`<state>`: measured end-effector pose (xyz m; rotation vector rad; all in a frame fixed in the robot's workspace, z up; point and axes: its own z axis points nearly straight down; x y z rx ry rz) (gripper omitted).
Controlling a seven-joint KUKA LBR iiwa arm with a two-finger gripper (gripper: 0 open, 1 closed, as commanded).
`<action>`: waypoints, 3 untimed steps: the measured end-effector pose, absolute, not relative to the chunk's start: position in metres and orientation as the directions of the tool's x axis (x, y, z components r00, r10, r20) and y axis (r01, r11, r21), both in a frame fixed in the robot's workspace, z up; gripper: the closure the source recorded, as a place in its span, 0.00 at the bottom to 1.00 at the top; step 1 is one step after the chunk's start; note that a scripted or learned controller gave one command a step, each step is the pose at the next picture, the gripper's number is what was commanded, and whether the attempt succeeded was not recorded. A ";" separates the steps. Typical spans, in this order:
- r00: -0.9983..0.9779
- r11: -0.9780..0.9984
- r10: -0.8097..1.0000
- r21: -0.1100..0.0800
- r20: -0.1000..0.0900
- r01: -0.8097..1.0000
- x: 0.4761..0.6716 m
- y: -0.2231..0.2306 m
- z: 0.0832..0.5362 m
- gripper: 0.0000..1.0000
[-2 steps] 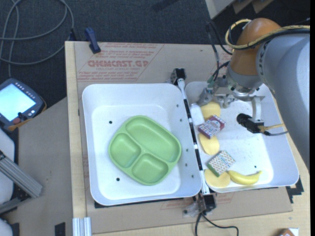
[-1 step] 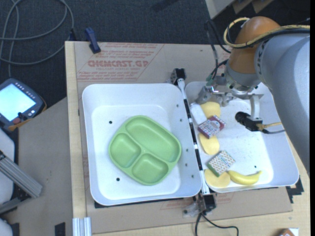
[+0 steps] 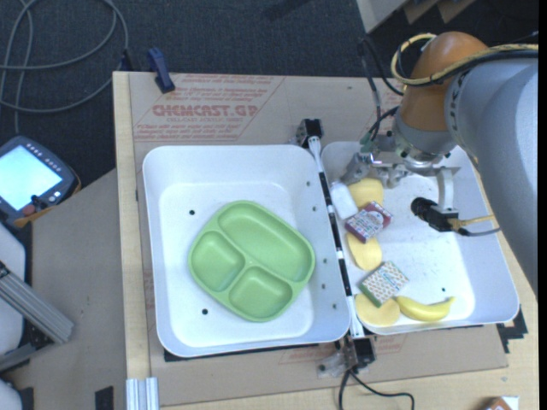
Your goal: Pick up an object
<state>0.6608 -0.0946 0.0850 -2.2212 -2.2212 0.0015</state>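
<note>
Nearest the camera, a banana (image 3: 425, 308) lies along the front wall of the right bin (image 3: 491, 301), beside a small printed box (image 3: 384, 282) resting on a yellow disc (image 3: 377, 312). It looks light, smooth and curved, likely plastic; I would pinch it across its thick middle. Farther back, the gripper (image 3: 386, 167) hangs over a yellow piece (image 3: 367, 191); whether its jaws are parted, I cannot tell. A green tray (image 3: 250, 259) fills the left bin (image 3: 171, 178).
</note>
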 end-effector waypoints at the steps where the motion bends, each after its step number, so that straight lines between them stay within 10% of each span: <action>1: 0.000 0.000 1.000 -0.001 0.000 1.000 0.660 -0.100 0.085 0.00; 3: 0.000 0.000 1.000 -0.001 0.000 1.000 0.653 -0.098 0.085 0.00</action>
